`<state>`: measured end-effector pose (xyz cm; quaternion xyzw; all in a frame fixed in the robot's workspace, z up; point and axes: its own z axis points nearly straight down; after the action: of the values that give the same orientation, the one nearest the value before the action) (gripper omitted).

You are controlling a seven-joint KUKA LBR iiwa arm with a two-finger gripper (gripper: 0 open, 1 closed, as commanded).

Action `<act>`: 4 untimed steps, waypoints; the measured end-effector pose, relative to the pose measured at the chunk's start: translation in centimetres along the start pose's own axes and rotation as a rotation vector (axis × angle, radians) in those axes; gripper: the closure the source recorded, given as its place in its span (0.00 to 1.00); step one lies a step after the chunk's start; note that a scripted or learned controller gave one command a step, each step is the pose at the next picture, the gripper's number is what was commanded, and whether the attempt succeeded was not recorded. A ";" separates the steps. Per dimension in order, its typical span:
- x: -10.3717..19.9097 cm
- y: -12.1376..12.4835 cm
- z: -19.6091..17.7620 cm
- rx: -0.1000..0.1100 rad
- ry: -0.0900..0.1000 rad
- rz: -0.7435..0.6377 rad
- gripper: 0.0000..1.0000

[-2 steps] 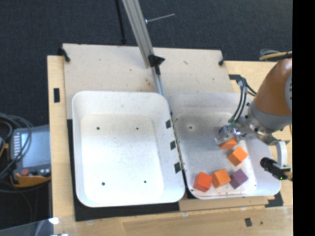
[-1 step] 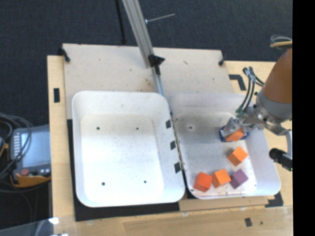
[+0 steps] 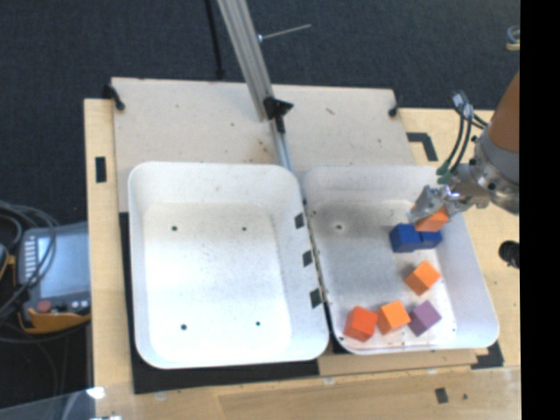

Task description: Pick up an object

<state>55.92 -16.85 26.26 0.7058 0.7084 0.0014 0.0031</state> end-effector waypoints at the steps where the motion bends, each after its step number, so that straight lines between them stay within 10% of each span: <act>1: 6.0 -0.5 -0.3 0.005 0.004 -0.004 1.00; 4: 20.9 -1.8 2.3 0.009 0.003 -0.002 1.00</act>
<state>54.08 4.01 23.94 0.7051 0.7092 -0.0004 -0.0012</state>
